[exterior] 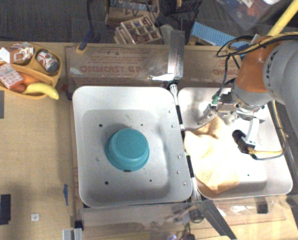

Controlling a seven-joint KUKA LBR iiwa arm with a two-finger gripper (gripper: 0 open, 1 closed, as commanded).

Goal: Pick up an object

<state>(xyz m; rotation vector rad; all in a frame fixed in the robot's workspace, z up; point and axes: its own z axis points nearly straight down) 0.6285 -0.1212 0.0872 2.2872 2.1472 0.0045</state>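
A tan cloth (209, 159) lies crumpled in the right bin (274, 179), covering its left half. One corner of the cloth is drawn up into a peak at the top. My gripper (216, 116) sits right on that peak, shut on the raised corner, with the grey arm and its orange band (251, 74) reaching in from the right. A teal bowl (128, 149) rests upside down in the middle of the left bin (89, 109), well away from the gripper.
A black cable (249, 144) loops from the wrist over the right bin's floor. A yellow tray with a banana and food packets (26, 74) sits at the far left. Cardboard (119, 64) lines the back edge behind the bins.
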